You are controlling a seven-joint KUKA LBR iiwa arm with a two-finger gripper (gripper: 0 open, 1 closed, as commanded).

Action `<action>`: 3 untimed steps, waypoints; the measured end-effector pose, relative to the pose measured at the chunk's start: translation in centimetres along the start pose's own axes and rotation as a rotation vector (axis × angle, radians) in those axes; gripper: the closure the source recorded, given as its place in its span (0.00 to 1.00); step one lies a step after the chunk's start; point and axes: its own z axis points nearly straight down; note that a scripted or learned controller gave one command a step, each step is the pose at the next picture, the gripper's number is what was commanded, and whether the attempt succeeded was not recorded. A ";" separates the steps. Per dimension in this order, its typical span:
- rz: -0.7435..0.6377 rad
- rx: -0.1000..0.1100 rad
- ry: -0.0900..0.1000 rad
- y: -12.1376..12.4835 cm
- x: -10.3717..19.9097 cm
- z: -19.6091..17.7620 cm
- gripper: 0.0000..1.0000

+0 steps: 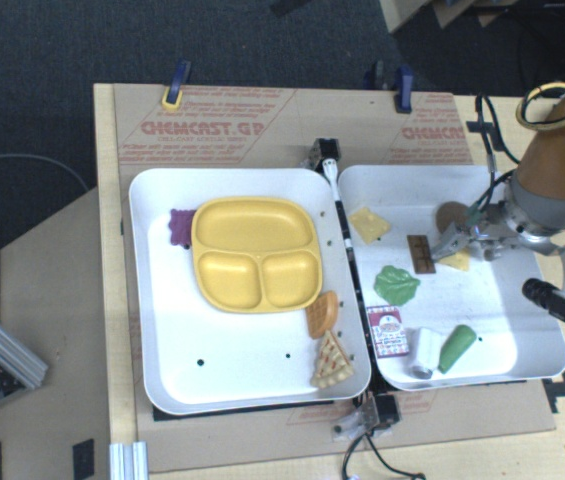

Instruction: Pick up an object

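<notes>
- The gripper [459, 238] sits low over the right bin [532, 353], near its upper right part, with the grey wrist and orange band of the arm [552, 173] coming in from the right.
- How its jaws stand I cannot tell; the tip is small and blurred against the bin floor.
- Just at the tip lies a small yellow wedge [455, 261], touching or nearly touching the gripper; it may be pinched, though the view is too poor to say.
- Beside that, to the left, a small brown block [420, 253] lies on the bin floor.
- Further left in the same bin is a pale yellow chip-like piece [368, 224], close to the dividing wall.
- Below the block sits a leafy green toy [396, 284].
- Toward the near edge of the right bin: a small red-and-white carton [387, 330], a white cylinder [426, 351], and a green pepper-like piece [457, 348] leaning against the cylinder.
- The left bin [162, 368] holds a yellow divided tray [257, 251], with a purple item [180, 226] partly tucked under its left edge.
- At the tray's lower right lie an orange-brown bread-like piece [322, 314] and, just below, a waffle-patterned wedge [332, 361].
</notes>
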 end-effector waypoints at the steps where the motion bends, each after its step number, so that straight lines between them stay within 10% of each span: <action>1: 0.000 -0.009 -0.003 0.2 -0.1 -1.5 1.00; 3: 0.001 -0.014 -0.006 -0.6 -1.2 -11.2 1.00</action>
